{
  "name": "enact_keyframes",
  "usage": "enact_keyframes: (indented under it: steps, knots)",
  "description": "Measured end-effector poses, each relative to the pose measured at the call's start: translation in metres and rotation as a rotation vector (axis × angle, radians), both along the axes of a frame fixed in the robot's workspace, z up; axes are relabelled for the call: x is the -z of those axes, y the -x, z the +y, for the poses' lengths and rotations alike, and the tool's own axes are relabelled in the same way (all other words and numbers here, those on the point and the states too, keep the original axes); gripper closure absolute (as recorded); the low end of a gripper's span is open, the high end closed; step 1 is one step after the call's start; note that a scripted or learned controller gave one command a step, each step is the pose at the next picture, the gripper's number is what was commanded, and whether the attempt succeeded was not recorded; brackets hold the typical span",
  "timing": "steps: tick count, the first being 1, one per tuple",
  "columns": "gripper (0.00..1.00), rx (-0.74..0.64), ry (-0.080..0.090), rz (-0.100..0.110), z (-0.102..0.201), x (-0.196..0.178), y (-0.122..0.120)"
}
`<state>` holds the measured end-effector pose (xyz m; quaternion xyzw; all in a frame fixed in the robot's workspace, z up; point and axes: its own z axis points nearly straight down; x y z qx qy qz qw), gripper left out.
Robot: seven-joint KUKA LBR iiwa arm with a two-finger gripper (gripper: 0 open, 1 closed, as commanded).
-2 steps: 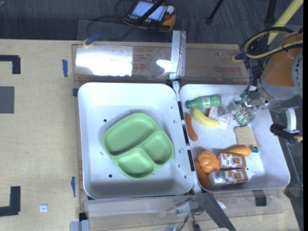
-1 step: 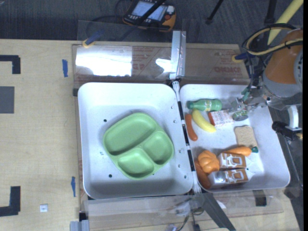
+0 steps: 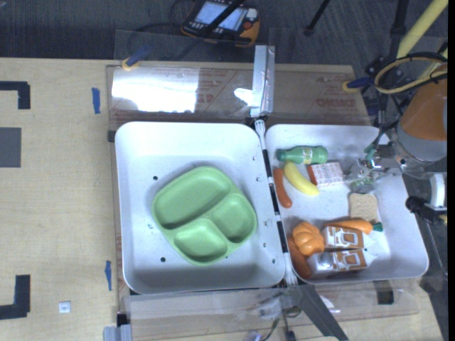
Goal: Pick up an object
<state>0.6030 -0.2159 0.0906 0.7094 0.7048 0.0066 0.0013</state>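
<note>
step in hand: the arm is reaching in toward the right bin (image 3: pixel 416 258), so by my reading the approach is under way and nothing is being lifted yet; no object is sitting between the fingers
gripper: the gripper (image 3: pixel 368 170) is hovering over the bin's upper right part, just beside the red-and-white packet (image 3: pixel 327 173); whether the pincer is wide or narrow I cannot tell, since the metal parts are blurring together
arm pose: the grey arm with its orange band (image 3: pixel 426 116) is coming in over the bin's right wall, wrist pointing down and toward the bin's middle
pickable things, placed from the packet: the green bottle (image 3: pixel 303 154) is lying just above it; the yellow banana (image 3: pixel 300 180) is lying just to its left, with the orange sausage (image 3: pixel 283 187) further left along the bin's wall; the bread slice (image 3: pixel 363 206) is lying below and to its right; the carrot (image 3: pixel 352 226), the orange pepper (image 3: pixel 307 240) and the juice carton (image 3: pixel 343 249) are crowding together well below it
next move: it seems to call for picking one target, likely the packet or the bread slice as the nearest, centring above it and descending squarely; the lower pile is looking too tight for a clean grip
left bin (image 3: pixel 142 155): it is carrying the green divided plate (image 3: pixel 205 214), well left of the packet
</note>
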Motion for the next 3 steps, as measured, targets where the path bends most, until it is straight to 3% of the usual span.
enact_keyframes:
  steps: [1, 2, 3]
  knots:
    - [1.0, -0.024, 0.008, 0.01, 0.053, -0.101, 0.004]
    - [1.0, 0.08, 0.006, 0.014, 0.049, -0.045, 0.059]
    - [1.0, -0.099, 0.009, 0.009, 0.09, -0.093, 0.02]
